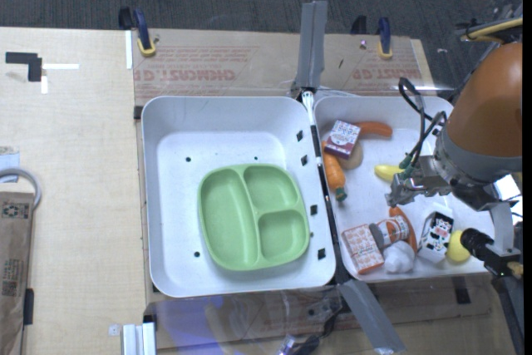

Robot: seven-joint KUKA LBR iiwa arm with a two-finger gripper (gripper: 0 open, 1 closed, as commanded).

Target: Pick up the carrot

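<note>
**benchwatcher:** Stuff nearest the camera first, right bin (432, 106), front edge: a small orange-and-white carton (362, 248) lying flat, a white lumpy thing (401, 259) next to it, a bottle with an orange label (391, 230) on its side, then a black-and-white cow-print carton (435, 234) and a yellow ball (456, 248) just beside it. Over in the left bin (158, 179) there's a green divided plate (253, 216), three compartments, sitting a bit tilted toward the front.

**kuka_fan:** ok and the claw? where's the carrot?

**benchwatcher:** Gripper (405, 189) hangs over the middle of the right bin, just above the bottle and near a yellow banana-ish piece (386, 172). Honestly can't tell if the claw is spread or pinched, it's a dark tangle of cables from this angle. I can't see anything between the tips. The carrot (334, 173) is well apart from it, lying along the left wall of the right bin, orange body with the green end pointing toward the front.

**kuka_fan:** anything behind it?

**benchwatcher:** Yeah, a red-and-white carton (342, 138) touching the carrot's far end, leaning on something round and tan, and an orange sausage-shaped thing (376, 129) further back. The arm's orange band (492, 100) looms on the right.
</note>
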